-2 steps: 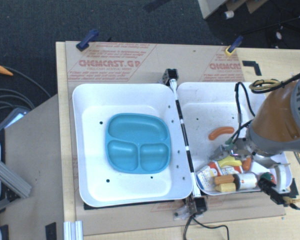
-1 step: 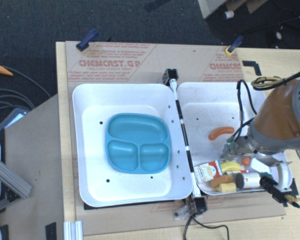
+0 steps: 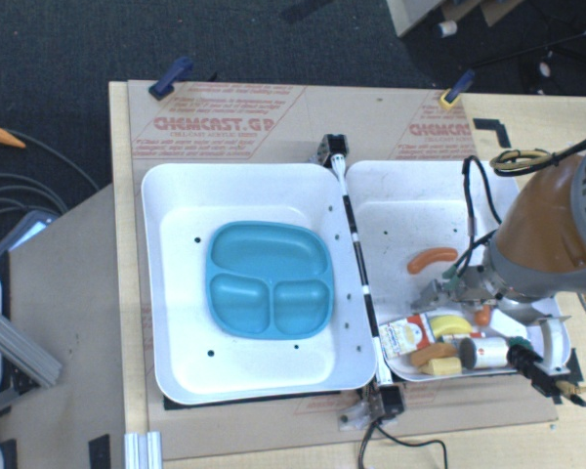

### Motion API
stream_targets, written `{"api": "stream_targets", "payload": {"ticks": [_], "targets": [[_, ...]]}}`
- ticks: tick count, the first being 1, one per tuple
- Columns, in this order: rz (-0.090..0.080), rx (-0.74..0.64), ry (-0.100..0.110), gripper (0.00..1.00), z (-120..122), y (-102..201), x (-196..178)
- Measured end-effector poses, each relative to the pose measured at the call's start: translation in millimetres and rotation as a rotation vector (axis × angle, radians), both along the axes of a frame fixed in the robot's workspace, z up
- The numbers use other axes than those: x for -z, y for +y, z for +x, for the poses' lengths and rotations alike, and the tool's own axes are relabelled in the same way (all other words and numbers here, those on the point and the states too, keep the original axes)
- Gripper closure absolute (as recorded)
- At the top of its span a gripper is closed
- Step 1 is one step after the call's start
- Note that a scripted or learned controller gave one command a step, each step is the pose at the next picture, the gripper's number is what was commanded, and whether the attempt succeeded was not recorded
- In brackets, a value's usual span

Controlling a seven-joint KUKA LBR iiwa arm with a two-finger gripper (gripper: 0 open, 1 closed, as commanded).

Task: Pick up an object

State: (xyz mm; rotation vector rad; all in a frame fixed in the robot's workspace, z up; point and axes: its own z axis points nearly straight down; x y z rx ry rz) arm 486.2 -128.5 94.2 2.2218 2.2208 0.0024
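We see the claw (image 3: pixel 447 289) low in the right bin (image 3: pixel 410 189), its grey metal tips reaching left from the arm (image 3: pixel 552 228), but we cannot tell whether it is released or clenched, and nothing shows plainly between its tips. Just beyond it, to the far left, lies one orange sausage-shaped piece (image 3: pixel 432 259), smooth and curved, alone on the white floor. Near the claw, in the bin's near corner, a small heap crowds together: one yellow banana-like piece (image 3: pixel 449 325), one tan rounded lump (image 3: pixel 438 359), one white packet (image 3: pixel 402 338) with red print, and one white tube (image 3: pixel 483 349) lying on its side. We count two shallow white bins, glossy plastic with rounded corners. The left bin (image 3: pixel 176 262) holds one blue plate (image 3: pixel 269 279), smooth, rounded, and split into three compartments. Both bins rest on a brown board (image 3: pixel 225 125) printed in red.
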Motion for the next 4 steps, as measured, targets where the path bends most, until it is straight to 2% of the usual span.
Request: {"api": "stream_targets", "payload": {"ticks": [1,2,3,4], "targets": [[0.012,-0.01,0.002,0.0,2.2,-50.1,6.3],[0.0,-0.002,0.001,0.0,81.0,-26.6,9.5],[-0.002,-0.003,0.0,1.0,81.1,-26.8,-0.2],[0.0,-0.001,0.001,1.0,50.8,67.5,-90.4]]}}
